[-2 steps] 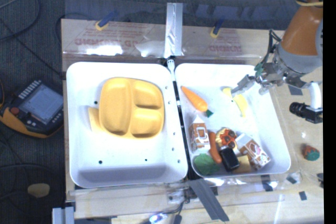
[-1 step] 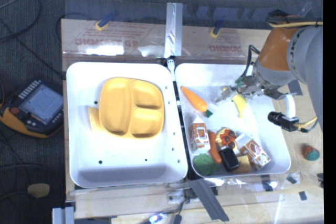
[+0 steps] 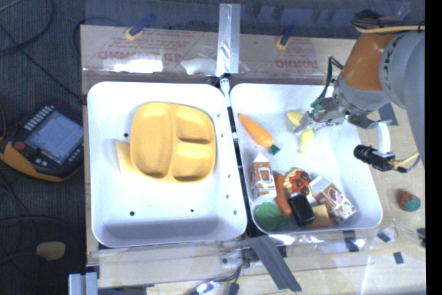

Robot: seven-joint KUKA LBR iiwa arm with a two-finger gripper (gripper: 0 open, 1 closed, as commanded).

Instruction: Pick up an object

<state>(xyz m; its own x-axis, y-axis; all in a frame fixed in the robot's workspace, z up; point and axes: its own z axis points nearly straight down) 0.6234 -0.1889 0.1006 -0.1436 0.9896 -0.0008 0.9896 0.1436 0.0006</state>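
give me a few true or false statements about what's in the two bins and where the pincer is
1. A yellow tray lies in the left bin. True.
2. The carrot lies in the left bin. False: it lies in the right bin, near the divider.
3. The pincer is over the right bin's upper part, by a yellow piece. True.
4. The small cartons sit at the right bin's top edge. False: they sit among the pile at its lower end.
5. The arm reaches over the tray. False: it is over the right bin.
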